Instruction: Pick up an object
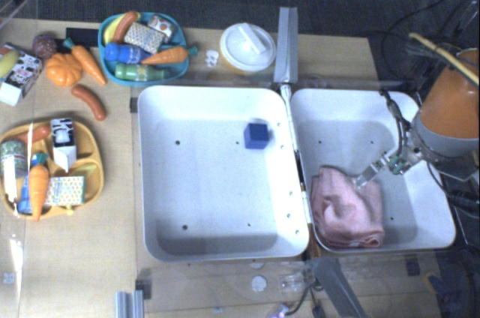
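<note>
The gripper [369, 175] sits low in the right bin [427, 234], its tip at the upper edge of a crumpled pink cloth [346, 208]; its grip cannot be told. The cloth lies soft against the bin's near-left corner. A small blue cube [256, 135] stands in the smooth left bin [202, 234], open floor all round.

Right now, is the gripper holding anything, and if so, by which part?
It cannot be told. The gripper sits at the upper right edge of the pink cloth in the right bin, but no cloth is visibly pinched.
</note>
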`<control>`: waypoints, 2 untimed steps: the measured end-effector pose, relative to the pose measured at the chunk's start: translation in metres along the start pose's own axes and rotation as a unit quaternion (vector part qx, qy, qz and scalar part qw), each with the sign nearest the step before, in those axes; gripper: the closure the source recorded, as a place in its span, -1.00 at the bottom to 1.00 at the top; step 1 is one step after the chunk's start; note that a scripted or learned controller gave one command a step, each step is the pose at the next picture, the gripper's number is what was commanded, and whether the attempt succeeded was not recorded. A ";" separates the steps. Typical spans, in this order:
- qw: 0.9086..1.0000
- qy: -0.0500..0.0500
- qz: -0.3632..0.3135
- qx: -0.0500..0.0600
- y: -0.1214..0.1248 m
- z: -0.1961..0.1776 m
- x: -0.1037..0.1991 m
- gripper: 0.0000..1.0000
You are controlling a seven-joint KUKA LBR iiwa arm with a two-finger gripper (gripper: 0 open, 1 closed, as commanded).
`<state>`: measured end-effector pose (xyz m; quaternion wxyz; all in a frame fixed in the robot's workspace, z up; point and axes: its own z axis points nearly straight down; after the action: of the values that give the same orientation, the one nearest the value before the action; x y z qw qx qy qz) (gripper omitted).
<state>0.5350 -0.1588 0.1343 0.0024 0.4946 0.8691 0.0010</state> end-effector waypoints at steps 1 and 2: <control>0.998 -0.006 -0.057 -0.005 0.003 0.042 0.040 -1.00; 0.998 -0.004 0.058 -0.006 0.051 0.043 0.043 -1.00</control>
<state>0.5569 -0.0957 0.0918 0.0084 0.5442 0.8389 0.0044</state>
